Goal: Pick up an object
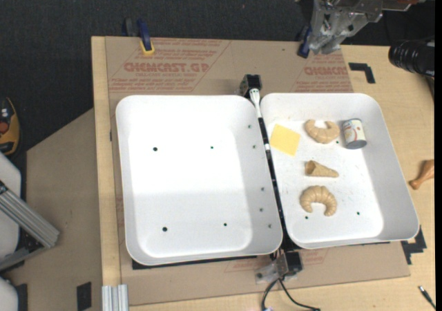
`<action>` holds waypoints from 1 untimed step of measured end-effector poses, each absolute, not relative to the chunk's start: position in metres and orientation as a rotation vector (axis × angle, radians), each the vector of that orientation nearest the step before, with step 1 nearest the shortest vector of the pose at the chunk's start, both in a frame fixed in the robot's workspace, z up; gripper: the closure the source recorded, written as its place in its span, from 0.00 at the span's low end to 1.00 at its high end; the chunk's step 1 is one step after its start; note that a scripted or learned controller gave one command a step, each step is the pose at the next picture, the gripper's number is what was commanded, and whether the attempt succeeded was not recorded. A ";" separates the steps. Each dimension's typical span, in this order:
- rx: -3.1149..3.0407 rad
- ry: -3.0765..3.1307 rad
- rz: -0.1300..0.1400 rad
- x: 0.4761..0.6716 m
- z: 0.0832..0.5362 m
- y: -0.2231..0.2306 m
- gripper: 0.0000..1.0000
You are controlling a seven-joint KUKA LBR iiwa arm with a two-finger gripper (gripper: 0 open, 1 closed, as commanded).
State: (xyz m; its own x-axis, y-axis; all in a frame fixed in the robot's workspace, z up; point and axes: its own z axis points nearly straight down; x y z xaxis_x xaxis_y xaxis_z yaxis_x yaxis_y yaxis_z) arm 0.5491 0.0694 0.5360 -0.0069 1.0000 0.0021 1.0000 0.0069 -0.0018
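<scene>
My claw (323, 39) is hovering at one o'clock, grip state unclear. I am eyeing the small can (353, 133): light, stiff, slippery; gripping its sides looks best.

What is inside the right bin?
The right bin holds a yellow square, two croissants, a cone piece and a small can. Nothing covers them; their undersides stay hidden.

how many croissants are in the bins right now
2, both in the right bin: one croissant near the far side beside the small can, the other croissant nearer the front.
</scene>
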 end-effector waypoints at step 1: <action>-2.211 -2.228 -0.001 0.476 0.536 0.108 1.00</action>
State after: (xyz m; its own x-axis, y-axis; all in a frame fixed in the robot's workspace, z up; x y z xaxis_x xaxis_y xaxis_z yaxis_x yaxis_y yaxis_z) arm 0.4763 0.1085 0.5364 -0.0074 1.0000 0.0023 1.0000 0.0074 -0.0017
